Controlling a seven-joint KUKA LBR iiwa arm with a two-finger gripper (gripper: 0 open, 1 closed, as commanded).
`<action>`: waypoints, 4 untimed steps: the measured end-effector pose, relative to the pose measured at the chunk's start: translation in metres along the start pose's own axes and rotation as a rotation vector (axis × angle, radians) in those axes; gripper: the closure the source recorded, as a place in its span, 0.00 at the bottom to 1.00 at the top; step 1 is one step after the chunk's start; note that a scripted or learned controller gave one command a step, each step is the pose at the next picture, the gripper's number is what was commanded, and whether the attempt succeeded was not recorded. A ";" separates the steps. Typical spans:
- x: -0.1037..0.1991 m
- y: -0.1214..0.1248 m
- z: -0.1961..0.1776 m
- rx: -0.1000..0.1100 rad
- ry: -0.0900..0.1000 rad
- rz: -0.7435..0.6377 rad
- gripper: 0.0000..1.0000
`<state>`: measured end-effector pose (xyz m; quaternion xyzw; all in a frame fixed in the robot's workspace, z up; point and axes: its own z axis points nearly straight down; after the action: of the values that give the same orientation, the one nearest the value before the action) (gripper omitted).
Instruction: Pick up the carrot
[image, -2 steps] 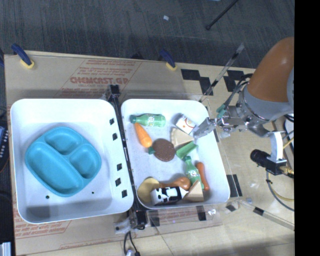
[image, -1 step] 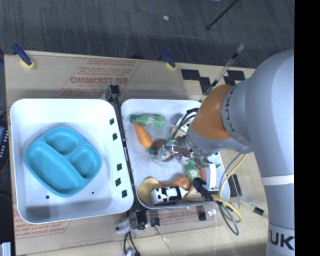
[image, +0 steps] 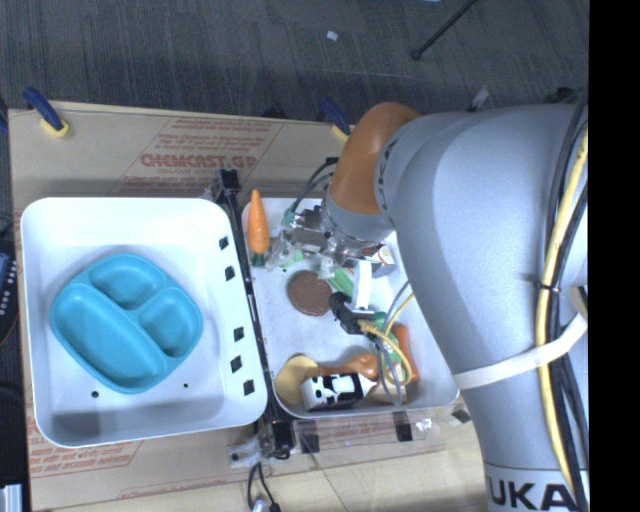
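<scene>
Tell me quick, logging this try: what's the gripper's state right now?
Gripper: beside the carrot in the right bin; grip state cannot be told.

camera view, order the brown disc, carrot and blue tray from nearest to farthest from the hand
1. Brown disc: right bin, just below the hand.
2. Carrot: against the right bin's left wall, left of the hand.
3. Blue tray: left bin, farthest.

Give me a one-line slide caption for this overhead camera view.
Arm reaches into the right bin beside the carrot; blue tray sits in the left bin.
</scene>
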<state>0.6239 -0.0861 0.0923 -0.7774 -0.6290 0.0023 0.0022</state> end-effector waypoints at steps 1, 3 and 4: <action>0.026 0.029 -0.104 -0.006 0.002 0.156 0.00; 0.053 0.022 -0.102 0.000 0.003 0.658 0.00; 0.039 -0.038 -0.099 0.005 -0.004 0.728 0.00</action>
<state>0.5951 -0.0398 0.1911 -0.9503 -0.3113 0.0061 0.0018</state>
